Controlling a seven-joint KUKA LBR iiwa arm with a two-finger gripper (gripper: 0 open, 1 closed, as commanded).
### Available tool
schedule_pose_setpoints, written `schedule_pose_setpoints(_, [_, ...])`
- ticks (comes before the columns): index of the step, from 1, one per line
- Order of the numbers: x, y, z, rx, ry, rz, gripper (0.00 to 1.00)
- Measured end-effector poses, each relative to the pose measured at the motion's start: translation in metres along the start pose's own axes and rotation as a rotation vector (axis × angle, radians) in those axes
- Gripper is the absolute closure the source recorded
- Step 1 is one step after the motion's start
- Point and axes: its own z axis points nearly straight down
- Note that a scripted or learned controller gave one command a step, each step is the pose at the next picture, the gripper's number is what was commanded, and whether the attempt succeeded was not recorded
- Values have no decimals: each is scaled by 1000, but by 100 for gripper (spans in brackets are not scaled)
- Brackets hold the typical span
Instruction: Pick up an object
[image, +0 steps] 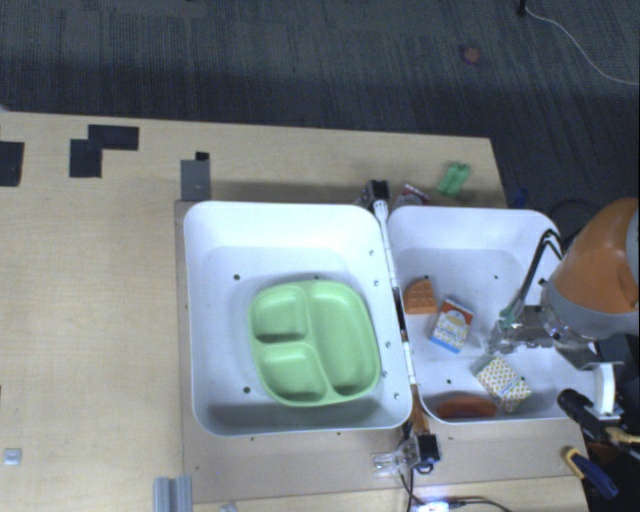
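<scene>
The right bin (470, 235) holds several small items. An orange-brown block (419, 296) lies near its left wall. Beside that is a small white, blue and orange carton (451, 326). A patterned beige packet (502, 380) sits toward the front, and a dark red oblong piece (463, 406) rests against the front wall. My gripper (505, 336) hangs low in the bin, just right of the carton and just behind the packet. Nothing visibly sits in its grasp. The grey arm with the orange band (603, 270) comes in from the right.
The left bin (215, 300) contains a green divided plate (314, 340). A small green object (454, 179) lies on the bench behind the right bin. Black markers (100, 148) sit on the bench at far left. Cables and clips (415, 455) lie at the bins' front edge.
</scene>
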Motion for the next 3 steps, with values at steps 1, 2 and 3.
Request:
schedule_pose_setpoints(1, [0,0,0,0,0,0,0])
schedule_pose_setpoints(2, [47,-3,22,9,1,3,0])
schedule_pose_setpoints(3, [47,-1,10,2,0,0,100])
